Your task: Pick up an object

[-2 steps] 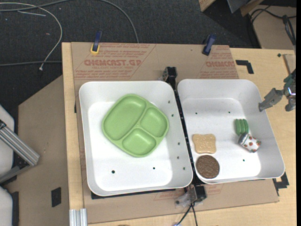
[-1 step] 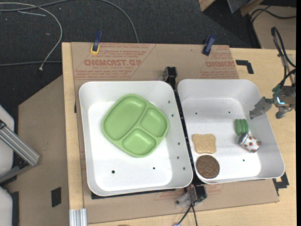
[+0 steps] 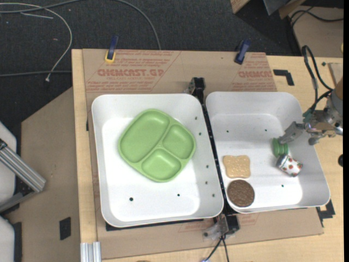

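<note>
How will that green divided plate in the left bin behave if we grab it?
The green divided plate looks like rigid moulded plastic, so probably stiff and light. It lies flat and wide, so the rim is likely the only grip, and it may slide on the left bin.

left bin (image 3: 109, 201): green plate (image 3: 157, 144) central, margins free | right bin (image 3: 240, 105): far-left floor free
</note>
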`<state>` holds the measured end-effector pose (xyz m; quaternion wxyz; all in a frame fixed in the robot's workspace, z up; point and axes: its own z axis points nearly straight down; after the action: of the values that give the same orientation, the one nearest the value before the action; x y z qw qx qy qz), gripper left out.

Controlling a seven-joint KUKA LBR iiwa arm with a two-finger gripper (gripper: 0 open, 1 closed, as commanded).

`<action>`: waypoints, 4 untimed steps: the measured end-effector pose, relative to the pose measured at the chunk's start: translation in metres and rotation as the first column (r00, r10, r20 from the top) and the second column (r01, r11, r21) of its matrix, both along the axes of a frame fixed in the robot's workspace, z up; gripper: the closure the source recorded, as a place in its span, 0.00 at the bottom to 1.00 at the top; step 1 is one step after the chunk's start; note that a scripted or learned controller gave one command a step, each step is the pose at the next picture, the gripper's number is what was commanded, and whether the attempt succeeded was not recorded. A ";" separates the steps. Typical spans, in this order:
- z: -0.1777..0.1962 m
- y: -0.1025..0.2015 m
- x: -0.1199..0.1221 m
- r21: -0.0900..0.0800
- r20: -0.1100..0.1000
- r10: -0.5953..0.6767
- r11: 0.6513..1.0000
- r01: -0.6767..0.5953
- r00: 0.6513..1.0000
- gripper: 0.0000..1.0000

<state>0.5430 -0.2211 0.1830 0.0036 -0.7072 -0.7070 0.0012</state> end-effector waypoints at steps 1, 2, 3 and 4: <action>-0.043 0.000 -0.004 0.000 0.001 0.000 1.000 0.000 1.000 0.00; -0.029 -0.001 -0.002 -0.003 0.008 0.000 1.000 0.000 1.000 1.00; 0.026 0.006 0.007 -0.006 0.014 0.003 1.000 -0.003 1.000 1.00; 0.064 0.006 0.008 -0.006 0.013 0.002 1.000 -0.002 1.000 1.00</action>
<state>0.5511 -0.2150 0.2471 -0.0030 -0.7065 -0.7077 -0.0013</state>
